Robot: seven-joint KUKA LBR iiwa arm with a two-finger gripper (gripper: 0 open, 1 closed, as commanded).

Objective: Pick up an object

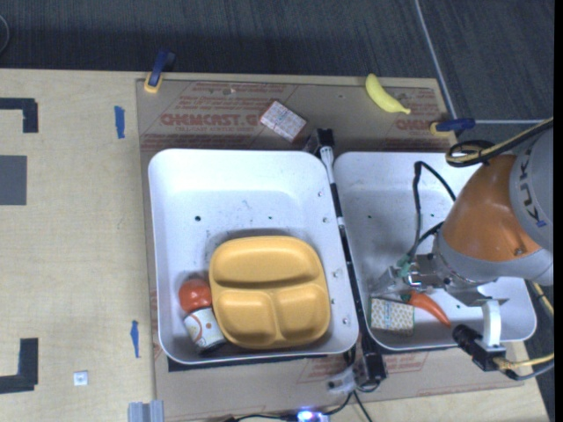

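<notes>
In the left bin (176, 200) lies a yellow divided tray (267, 290). A small orange and white object (198, 310) is tucked against the tray's left edge. The arm reaches into the right bin (378, 192). Its gripper (403, 277) hangs low near the bin's front left part. Just below the gripper lies a pale speckled packet (391, 315). An orange carrot-like piece (428, 306) rests to the packet's right, partly under the wrist. I see nothing clearly held.
A yellow banana (385, 95) and a small patterned block (281, 120) lie on the cardboard behind the bins. Blue clamps (158, 64) hold the cardboard's corners. Cables loop over the right bin's back half.
</notes>
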